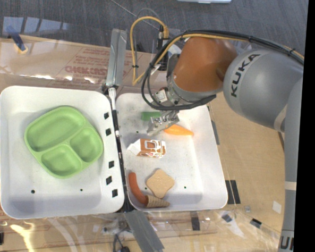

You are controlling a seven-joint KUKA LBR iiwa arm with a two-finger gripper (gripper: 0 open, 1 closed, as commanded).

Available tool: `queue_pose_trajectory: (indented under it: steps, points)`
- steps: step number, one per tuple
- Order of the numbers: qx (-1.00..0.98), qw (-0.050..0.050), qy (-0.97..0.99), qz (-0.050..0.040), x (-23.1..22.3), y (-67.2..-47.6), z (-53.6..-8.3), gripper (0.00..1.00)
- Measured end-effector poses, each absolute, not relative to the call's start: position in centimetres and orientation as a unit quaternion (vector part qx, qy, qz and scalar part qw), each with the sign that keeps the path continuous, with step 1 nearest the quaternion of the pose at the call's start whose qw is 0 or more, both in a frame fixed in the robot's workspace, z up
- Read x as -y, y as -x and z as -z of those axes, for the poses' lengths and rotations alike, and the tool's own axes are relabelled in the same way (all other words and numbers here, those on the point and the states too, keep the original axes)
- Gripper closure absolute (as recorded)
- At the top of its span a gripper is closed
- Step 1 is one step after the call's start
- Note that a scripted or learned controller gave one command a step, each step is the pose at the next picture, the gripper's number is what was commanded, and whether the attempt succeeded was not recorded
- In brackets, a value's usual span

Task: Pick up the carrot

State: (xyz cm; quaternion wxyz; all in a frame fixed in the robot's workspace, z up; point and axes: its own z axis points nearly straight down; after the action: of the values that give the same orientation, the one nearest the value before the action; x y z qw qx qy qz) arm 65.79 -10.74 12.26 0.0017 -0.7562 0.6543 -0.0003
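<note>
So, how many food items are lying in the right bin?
6: green piece and carrot by the gripper, orange-white packet mid-bin, sausage, bread slice and cone at the near edge. The arm may hide more.

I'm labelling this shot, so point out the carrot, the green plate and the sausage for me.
carrot (179, 131), camera view, middle of its orange body.
green plate (55, 123), camera view, floor of its largest compartment.
sausage (135, 186), camera view, middle of its length.
</note>
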Motion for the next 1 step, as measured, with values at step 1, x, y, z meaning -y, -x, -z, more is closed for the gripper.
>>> queue_pose_trajectory:
  steps: [1]
  points:
    - [-0.778, 0.003, 0.628, 0.0027, 13.07, -65.88, -21.47, 1.00]
